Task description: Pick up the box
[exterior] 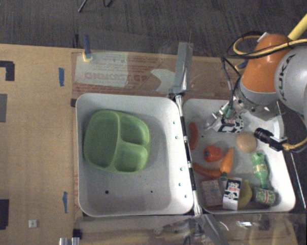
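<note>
Legible markings are few:

1. Arm housing (296, 80), upper right of the frame: the grey casing carries dark capital letters running vertically along its left side. They read "KUKA", the maker's name.

2. Clear panel (126, 73), upper centre of the frame, lying on the bench just above the left bin: a line of reddish lettering runs across it. The characters are too blurred to read.

3. Box (232, 193), lower right of the frame, in the right bin: its white face bears a small dark printed figure. No words on it are legible at this size
</note>
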Available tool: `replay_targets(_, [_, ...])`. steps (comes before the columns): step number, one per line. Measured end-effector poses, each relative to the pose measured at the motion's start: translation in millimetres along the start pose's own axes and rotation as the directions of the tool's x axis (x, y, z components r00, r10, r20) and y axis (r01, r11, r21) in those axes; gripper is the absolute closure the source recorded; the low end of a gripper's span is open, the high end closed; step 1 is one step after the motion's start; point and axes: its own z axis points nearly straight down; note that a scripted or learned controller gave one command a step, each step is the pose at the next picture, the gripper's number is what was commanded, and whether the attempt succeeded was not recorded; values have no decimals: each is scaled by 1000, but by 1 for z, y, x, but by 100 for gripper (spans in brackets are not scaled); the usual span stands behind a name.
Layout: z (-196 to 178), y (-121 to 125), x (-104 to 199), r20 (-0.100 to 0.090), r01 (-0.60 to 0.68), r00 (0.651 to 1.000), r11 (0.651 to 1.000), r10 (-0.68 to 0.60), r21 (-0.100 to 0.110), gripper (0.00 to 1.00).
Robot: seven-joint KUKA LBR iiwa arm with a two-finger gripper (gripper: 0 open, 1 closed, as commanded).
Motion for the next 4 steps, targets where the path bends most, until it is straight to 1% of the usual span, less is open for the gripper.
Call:
replay_targets(1, [1,-3,-16,-17,-129,992,992,129,-5,0])
replay_targets(2, [0,-9,9,4,-281,960,959,281,-22,0])
replay_targets(3, [1,6,3,-5,-435,901,901,435,-17,0])
replay_targets(4, [20,12,12,-14,-416,909,909,416,18,0])
